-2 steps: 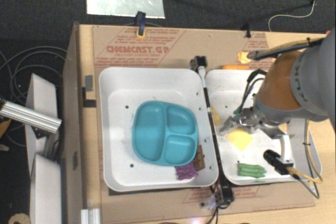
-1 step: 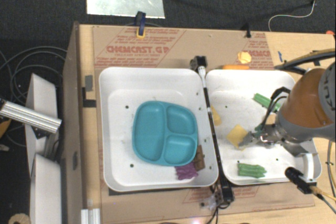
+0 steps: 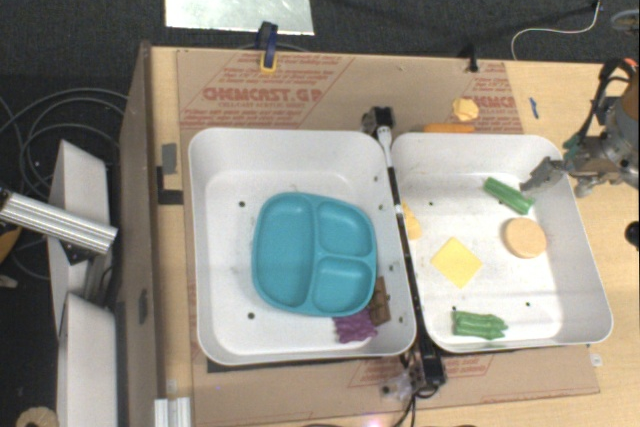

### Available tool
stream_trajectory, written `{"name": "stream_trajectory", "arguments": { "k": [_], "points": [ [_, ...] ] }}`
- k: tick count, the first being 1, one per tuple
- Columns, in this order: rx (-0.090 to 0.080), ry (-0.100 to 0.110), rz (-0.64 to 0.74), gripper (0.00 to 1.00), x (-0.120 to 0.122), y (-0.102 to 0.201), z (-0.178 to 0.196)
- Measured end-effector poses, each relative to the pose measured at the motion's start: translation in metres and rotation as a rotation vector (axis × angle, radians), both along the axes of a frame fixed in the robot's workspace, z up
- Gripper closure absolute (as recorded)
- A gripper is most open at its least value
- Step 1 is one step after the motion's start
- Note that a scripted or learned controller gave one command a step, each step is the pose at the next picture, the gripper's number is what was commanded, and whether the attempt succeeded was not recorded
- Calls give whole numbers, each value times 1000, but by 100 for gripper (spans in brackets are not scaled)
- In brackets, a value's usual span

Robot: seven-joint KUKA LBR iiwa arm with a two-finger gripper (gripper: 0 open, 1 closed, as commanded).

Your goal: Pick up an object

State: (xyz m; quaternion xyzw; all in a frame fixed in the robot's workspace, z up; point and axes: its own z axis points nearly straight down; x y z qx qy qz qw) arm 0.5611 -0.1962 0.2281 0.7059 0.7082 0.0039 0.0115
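White plastic formed both shallow bins, set side by side on a brown cardboard sheet point(image 3: 300, 85) that covered the bench. The left bin point(image 3: 215, 165) held a teal divided plate point(image 3: 313, 253) with three compartments, lying flat near the bin's middle. Just beside the plate's lower right edge lay a small purple piece point(image 3: 352, 326), and touching that, against the bin's right wall, a small brown piece point(image 3: 381, 303).

The right bin point(image 3: 590, 310) held several toy foods, well apart from one another: a green pickle-like piece point(image 3: 508, 195) tilted near the upper right, a round tan disc point(image 3: 524, 237) just below it, a flat yellow cheese-like square point(image 3: 456, 261) near the middle, a second green piece point(image 3: 478, 323) lying near the lower wall, and a small yellow piece point(image 3: 409, 224) against the left wall. Outside the bins, on the cardboard above the right bin, sat an orange carrot-like piece point(image 3: 448, 127) and a small yellow lump point(image 3: 465, 109).

The gripper point(image 3: 545, 175) hung over the right bin's upper right corner, close to the tilted green piece; whether it touched that piece could not be told, and nothing showed in its grasp.
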Motion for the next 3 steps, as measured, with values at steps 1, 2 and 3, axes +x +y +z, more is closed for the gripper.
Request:
{"name": "stream_trajectory", "arguments": {
  "k": [1, 2, 3],
  "points": [
    [13, 24, 3, 0, 6, 32, -67],
    [14, 29, 0, 0, -19, 62, -144],
    [4, 8, 0, 0, 22, 20, -48]
  ]
}}
